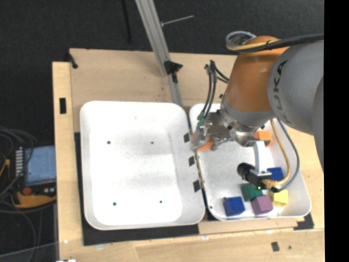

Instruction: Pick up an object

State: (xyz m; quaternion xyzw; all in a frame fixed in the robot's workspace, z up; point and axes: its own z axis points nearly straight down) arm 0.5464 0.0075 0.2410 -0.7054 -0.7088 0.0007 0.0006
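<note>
Claw [206, 138]: over right bin's [297, 212] left rim, clenched on an orange block [204, 144].
Other blocks [256, 201]: near corner, well apart.

Bench, bins and clutter around the gripper [206, 141]

The left white bin [136, 162] lies just beside the gripper, on its view-left side, and the right white bin [303, 207] spreads under and below it; both rest on the wooden bench [120, 75]. A slanted metal rail [154, 31] rises above the gripper toward the top of the view. Far to its view-left, off the bench, sit a blue box [41, 165] and dark cables [11, 138].
</note>
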